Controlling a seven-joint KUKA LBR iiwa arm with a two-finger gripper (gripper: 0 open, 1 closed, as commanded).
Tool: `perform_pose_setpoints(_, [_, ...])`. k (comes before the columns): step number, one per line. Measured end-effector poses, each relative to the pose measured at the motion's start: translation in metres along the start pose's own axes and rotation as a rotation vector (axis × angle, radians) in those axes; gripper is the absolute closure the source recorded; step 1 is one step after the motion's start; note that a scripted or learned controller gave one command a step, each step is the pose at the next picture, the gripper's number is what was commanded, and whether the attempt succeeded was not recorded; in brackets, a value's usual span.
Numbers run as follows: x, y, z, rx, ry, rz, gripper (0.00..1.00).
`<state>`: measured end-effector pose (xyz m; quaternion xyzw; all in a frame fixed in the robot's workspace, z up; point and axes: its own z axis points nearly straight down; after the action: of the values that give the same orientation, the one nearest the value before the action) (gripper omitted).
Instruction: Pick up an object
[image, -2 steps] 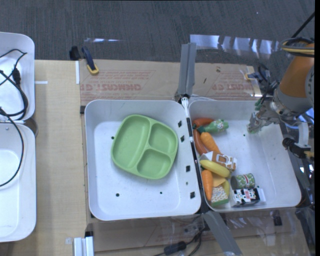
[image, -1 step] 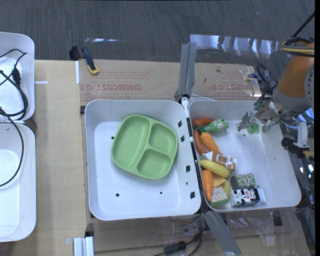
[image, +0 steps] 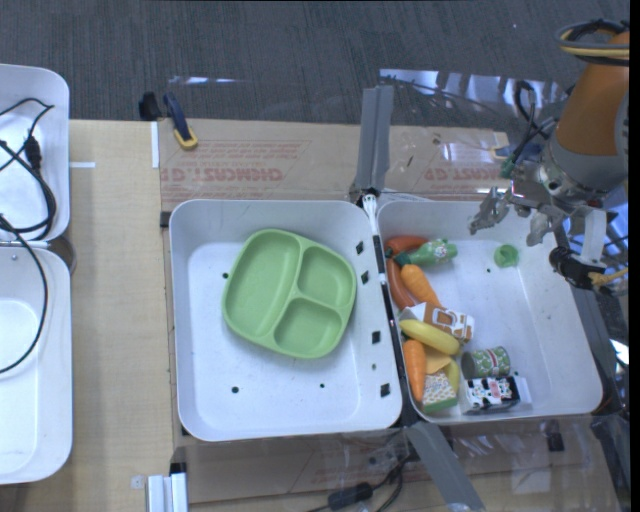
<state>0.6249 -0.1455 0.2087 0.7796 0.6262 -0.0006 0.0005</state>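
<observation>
Left bin (image: 190, 300): one green plate (image: 290, 292) with three compartments, lying flat near the middle, tilted relative to the bin walls.

Divider (image: 375, 262), the landmark: the wall where the two bins meet.

Right bin (image: 570, 340): toy food heaped against the divider.
- Carrots (image: 415, 285), orange, touching the divider at its upper half; another orange piece lower down.
- Green vegetable (image: 435, 252), just right of the divider's top.
- Banana (image: 432, 336), yellow, on the heap.
- Small carton (image: 452, 322), touching the banana.
- Green can (image: 490, 361) and black-and-white box (image: 495, 392), at the heap's lower right.
- Small green piece (image: 507, 256), alone, well right of the divider.

Gripper (image: 518, 215): above the bin's upper right corner, over the green piece; fingers spread apart, nothing between them.
</observation>
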Motion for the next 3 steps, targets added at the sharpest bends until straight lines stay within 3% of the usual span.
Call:
perform_pose_setpoints(1, [-0.002, -0.077, 0.118, 0.002, 0.001, -0.125, 0.0])
perform_pose_setpoints(2, [-0.002, -0.077, 0.118, 0.002, 0.001, -0.125, 0.0])
perform_pose_setpoints(3, [-0.017, -0.007, 0.117, 0.001, 0.0, 0.018, 0.0])
